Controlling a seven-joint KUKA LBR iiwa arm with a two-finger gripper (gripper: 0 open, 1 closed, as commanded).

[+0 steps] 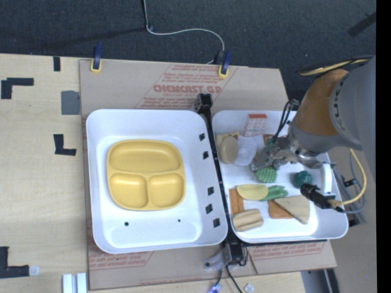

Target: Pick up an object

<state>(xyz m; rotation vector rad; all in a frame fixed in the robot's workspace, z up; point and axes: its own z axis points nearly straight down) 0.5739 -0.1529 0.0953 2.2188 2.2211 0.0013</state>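
Note:
The right white bin [330, 227] holds several small objects: a green knobbly ball [266, 175], a yellow lemon-like slice [251, 192] with a green piece [277, 191] beside it, a tan log [247, 220], a tan wedge [295, 209], a teal piece [300, 178], a beige round piece [228, 148] and a clear packet with an orange label [252, 134]. My gripper [267, 160] reaches in from the right and sits low over the bin's middle, just above the green ball. The arm's grey and orange wrist [317, 115] covers the bin's far right corner.
The left white bin [98, 133] holds a yellow three-compartment tray [146, 173]. A black divider with clips [211, 163] runs between the bins. Both bins rest on a cardboard sheet [177, 84] clamped at the back. A white cable [183, 32] lies behind.

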